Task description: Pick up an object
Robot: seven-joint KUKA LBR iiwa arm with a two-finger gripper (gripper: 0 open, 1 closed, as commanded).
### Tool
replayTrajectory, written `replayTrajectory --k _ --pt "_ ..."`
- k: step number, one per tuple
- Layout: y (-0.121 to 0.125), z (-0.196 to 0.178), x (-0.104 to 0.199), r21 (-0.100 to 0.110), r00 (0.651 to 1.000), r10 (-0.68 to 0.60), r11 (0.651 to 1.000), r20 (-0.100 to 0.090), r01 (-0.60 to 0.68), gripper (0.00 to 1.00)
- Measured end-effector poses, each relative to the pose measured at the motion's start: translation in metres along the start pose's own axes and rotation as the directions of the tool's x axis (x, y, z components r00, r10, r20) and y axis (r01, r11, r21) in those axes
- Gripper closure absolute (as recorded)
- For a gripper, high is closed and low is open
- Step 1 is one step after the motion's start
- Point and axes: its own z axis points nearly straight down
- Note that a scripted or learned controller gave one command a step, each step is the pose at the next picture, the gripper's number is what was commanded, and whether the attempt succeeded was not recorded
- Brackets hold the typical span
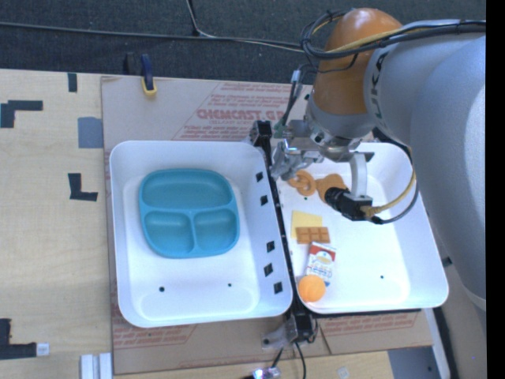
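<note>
Approach looks to be the step in hand, the gripper (293, 164) low over the right bin (394, 290) just above a pretzel-shaped toy (301, 183), finger spread impossible to tell, so the next move calls for a straight descent onto that toy.

Bench (47, 212) under cardboard sheet (197, 109) (two white bins (126, 235))

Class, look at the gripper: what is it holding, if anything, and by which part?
It cannot be told: the gripper hovers over a pretzel-like snack in the right bin.
</note>
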Motion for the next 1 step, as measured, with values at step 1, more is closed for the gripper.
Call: replayTrajectory --k 1 --pt "0.0285 -0.0040 0.0450 -0.002 1.000 0.000 1.000 -0.001 0.000 1.00"
